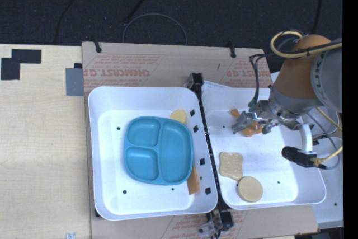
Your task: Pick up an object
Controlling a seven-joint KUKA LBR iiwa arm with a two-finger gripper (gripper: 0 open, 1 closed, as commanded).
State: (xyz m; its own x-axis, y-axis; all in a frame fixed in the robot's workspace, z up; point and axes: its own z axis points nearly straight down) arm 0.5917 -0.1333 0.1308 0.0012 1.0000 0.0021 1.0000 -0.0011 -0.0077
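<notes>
Two shallow white bins are seen side by side on the worktop [45, 137]. The right bin [313, 190] is entered by the grey arm from the right, and the pincer [250, 122] is seen low over its upper left part, right at a small orange object [250, 129]. Whether that piece is touched or merely overhung cannot be told, and whether the pincer is spread or pressed together cannot be told either, since the metal parts are tangled with the orange piece in the view.

The orange object is judged the likely target. It is small and irregular, apparently a toy food piece, and is judged light and probably rigid plastic, somewhat slick; a hold across its narrowest width, close to its middle, is judged best, as an end grip could let it pivot or squirt out. A second small orange scrap [235, 113] lies just beside it toward the bin's left wall.

Lower in the same bin, a pale square slice [231, 164] and a round tan disc [250, 188] are seen lying flat, touching or nearly so. Both are judged light but awkward: being thin and flat on the floor, they would have to be taken across their edges, with little height offered.

In the left bin [103, 198] a blue divided plate [157, 150] is seen, with a pale round piece [178, 116] at its upper edge and a tan stick [192, 182] at its lower right. The plate is judged stiff, smooth and too broad except at its rim.
</notes>
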